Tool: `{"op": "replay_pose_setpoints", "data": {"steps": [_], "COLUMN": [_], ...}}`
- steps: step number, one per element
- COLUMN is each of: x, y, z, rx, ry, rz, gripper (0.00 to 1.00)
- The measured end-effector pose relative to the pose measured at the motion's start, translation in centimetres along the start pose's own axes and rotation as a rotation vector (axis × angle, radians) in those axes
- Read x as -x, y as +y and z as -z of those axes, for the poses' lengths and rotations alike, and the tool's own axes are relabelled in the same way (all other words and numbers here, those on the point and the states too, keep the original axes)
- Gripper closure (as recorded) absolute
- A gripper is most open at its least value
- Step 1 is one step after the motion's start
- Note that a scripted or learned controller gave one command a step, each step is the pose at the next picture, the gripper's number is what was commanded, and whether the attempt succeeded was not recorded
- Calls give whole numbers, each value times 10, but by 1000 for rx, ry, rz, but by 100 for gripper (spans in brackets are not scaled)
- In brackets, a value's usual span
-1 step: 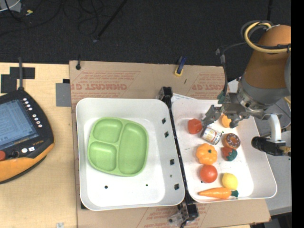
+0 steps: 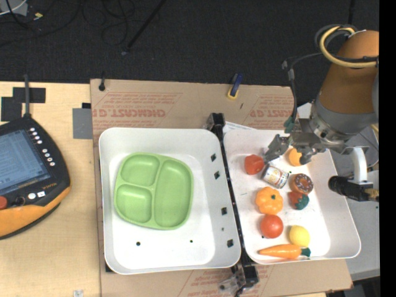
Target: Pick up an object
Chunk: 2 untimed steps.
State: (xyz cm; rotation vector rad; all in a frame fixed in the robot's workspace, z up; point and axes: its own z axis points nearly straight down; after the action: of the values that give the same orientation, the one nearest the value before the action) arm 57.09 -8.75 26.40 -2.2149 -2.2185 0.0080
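Claw (image 2: 289, 147) first: it hangs low over the far end of the right bin, its dark fingers spread apart with nothing between them. One finger reaches toward a red tomato, the other sits near a small orange fruit. Judging by this, no object has been picked up yet; the grasp itself and the lift are all left to do.

Going from largest to smallest: the worktop (image 2: 55, 252) is pale wood, with a cardboard sheet (image 2: 167, 104) under two white bins set side by side. The arm (image 2: 349, 85) enters from the right, orange above the wrist, grey below. The left bin (image 2: 117, 252) holds a green divided plate (image 2: 153, 189). The right bin (image 2: 343, 228) holds all the candidate objects, loosely grouped. A tablet (image 2: 25, 172) with an orange case lies at the far left edge of the worktop.

Inside the right bin, a carrot (image 2: 281, 250) lies along the near edge. An orange pumpkin (image 2: 269, 200) sits mid-bin, with a red fruit (image 2: 271, 226) just nearer. The red tomato (image 2: 253, 164) lies just beside the claw. A small can (image 2: 276, 177) lies on its side, below the claw. A brown round piece (image 2: 301, 183) rests beside the can, a yellow lemon (image 2: 298, 235) sits near the carrot, and the small orange fruit (image 2: 294, 158) is partly hidden by the claw.
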Motion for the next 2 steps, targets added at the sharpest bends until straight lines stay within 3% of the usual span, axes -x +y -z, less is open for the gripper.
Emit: {"op": "replay_pose_setpoints", "data": {"steps": [2], "x": [-8], "y": [-11], "z": [-110], "rx": [-5], "ry": [1], "rz": [0], "gripper": [0]}}
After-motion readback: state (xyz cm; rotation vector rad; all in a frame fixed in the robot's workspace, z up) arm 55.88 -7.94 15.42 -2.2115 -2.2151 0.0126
